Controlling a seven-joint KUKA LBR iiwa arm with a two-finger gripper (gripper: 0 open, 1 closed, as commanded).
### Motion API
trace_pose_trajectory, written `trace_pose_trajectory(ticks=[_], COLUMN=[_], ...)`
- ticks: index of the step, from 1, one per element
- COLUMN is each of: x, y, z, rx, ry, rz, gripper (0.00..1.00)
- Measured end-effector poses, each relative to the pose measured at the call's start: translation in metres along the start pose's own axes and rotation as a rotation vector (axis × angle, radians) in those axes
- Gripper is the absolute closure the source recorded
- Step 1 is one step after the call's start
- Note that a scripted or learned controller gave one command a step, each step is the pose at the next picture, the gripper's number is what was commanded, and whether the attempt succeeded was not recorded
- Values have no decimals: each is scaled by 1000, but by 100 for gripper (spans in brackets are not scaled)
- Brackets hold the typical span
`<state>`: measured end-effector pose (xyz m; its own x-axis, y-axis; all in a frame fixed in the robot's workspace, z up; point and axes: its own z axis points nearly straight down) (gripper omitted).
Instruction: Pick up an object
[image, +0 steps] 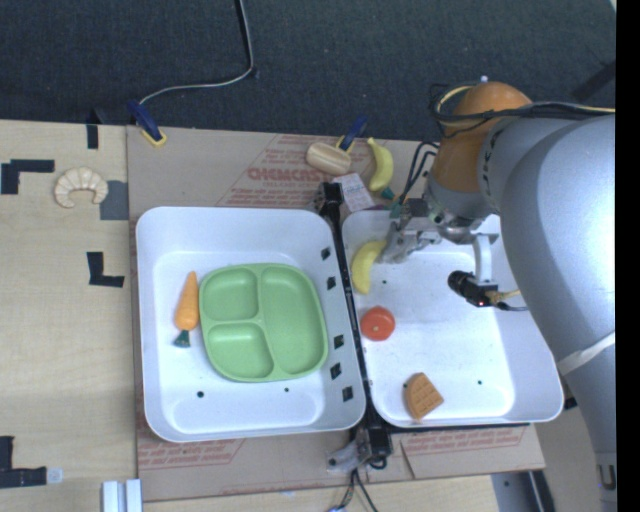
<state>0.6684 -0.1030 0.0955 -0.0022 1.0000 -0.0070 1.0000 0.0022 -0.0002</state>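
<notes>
My gripper (393, 245) hangs low over the far left corner of the right bin (500, 400), at the end of the grey arm with its orange band (478, 120). Its tip is at the upper end of a small yellow banana (362, 270) that lies against the bin's left wall. Whether the two touch is not clear. A red tomato (377, 323) sits just below the banana. A brown cracker-like piece (422, 395) lies near the bin's front edge.
The left bin (160, 400) holds a green divided plate (264, 321) and an orange carrot (187, 302) beside it. Behind the bins lie a second banana (379, 165), a bread roll (328, 157) and a small packet (352, 190). A croissant (80, 186) sits far left.
</notes>
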Motion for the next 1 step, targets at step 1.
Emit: trace_pose_trajectory(ticks=[1], x=[0], y=[0], z=[0], rx=[0], ry=[0], rz=[0], gripper=[0])
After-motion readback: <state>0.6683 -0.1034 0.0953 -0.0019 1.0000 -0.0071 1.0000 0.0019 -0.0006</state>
